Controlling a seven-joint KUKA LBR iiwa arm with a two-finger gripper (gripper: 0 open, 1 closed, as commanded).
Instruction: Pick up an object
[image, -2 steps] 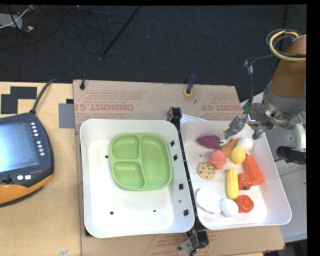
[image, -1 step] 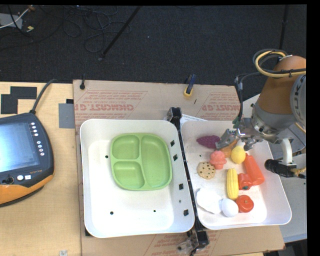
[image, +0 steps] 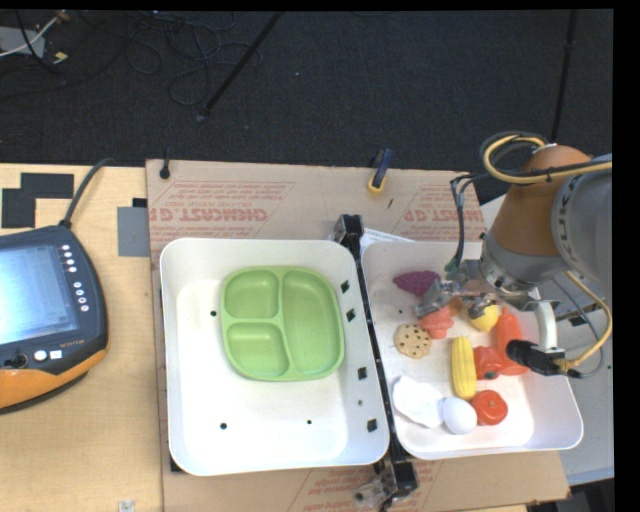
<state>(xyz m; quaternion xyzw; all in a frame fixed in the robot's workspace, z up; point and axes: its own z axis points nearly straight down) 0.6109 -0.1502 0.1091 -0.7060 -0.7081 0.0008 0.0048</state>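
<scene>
The right bin (image: 560, 425) holds several toy foods. A purple piece (image: 415, 281) lies at its far left, and a salmon-pink piece (image: 438, 323) sits just nearer. Also there are a cookie (image: 411, 341), a corn cob (image: 462, 366), a small yellow piece (image: 485, 317), an orange-red piece (image: 506, 345), a red tomato (image: 490, 407), a white egg (image: 459, 416) and a white lump (image: 414, 398). My gripper (image: 458, 297) is low in this bin, between the purple, pink and yellow pieces. Its body hides what is under it.
The left bin (image: 190, 400) carries a green divided plate (image: 280, 323). A black divider (image: 365, 340) runs between the bins. A tablet pendant (image: 45, 310) lies on the bench at far left. Cables (image: 575, 345) loop around the wrist over the right bin.
</scene>
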